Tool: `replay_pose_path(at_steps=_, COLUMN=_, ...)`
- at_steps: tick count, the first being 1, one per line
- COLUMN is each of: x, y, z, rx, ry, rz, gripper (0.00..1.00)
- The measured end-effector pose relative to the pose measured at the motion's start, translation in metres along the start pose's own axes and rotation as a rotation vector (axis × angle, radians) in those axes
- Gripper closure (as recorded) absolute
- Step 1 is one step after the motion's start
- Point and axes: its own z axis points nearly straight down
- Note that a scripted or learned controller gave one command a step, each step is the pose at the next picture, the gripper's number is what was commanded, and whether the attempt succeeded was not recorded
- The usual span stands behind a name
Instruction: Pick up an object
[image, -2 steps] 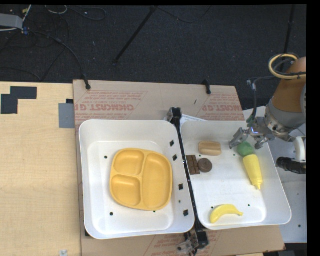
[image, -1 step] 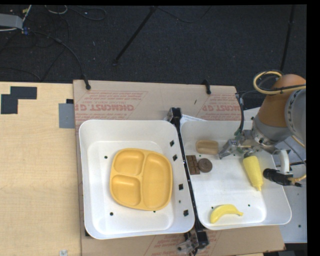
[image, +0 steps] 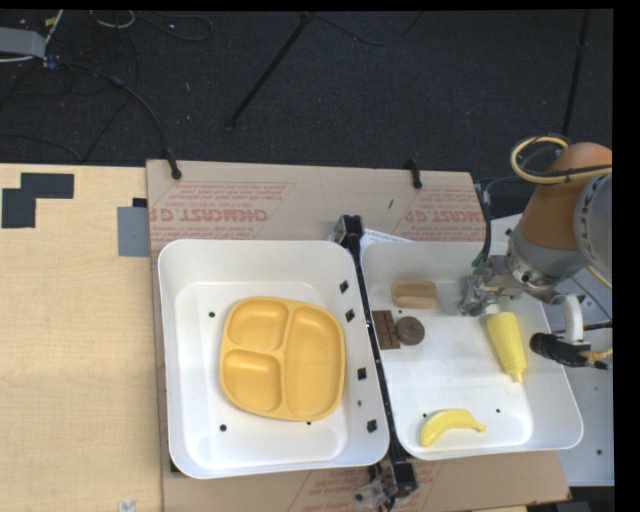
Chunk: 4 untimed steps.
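The right bin (image: 560, 430) holds a yellow banana (image: 450, 425) near its front, a yellow squeeze bottle (image: 507, 343) lying at the right, a tan block (image: 414, 294) toward the back, a round brown cookie (image: 410, 330) and a dark brown bar (image: 385, 330) by the left wall. My gripper (image: 481, 296) hangs at the bin's back right, just above the bottle's upper end and right of the tan block. Nothing shows between its fingers.
The left bin (image: 190, 290) carries a yellow divided plate (image: 283, 357). A black divider clip line (image: 362, 330) runs between the bins. Cardboard (image: 290, 205) lies behind them and a wooden bench surface (image: 70, 330) spreads to the left.
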Motion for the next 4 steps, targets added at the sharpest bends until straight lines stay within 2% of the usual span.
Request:
replay_pose_path(at_steps=1, x=-0.004, y=0.005, z=-0.041, rx=-0.01, ry=-0.003, rz=0.003, gripper=1.0)
replay_pose_path(at_steps=2, x=0.001, y=0.009, z=-0.097, rx=-0.01, ry=-0.004, rz=0.002, gripper=1.0)
replay_pose_path(at_steps=3, x=0.007, y=0.007, z=-0.137, rx=-0.009, ry=-0.004, rz=0.002, gripper=1.0)
replay_pose_path(at_steps=4, x=0.05, y=-0.006, z=-0.125, rx=-0.004, ry=-0.001, rz=0.001, gripper=1.0)
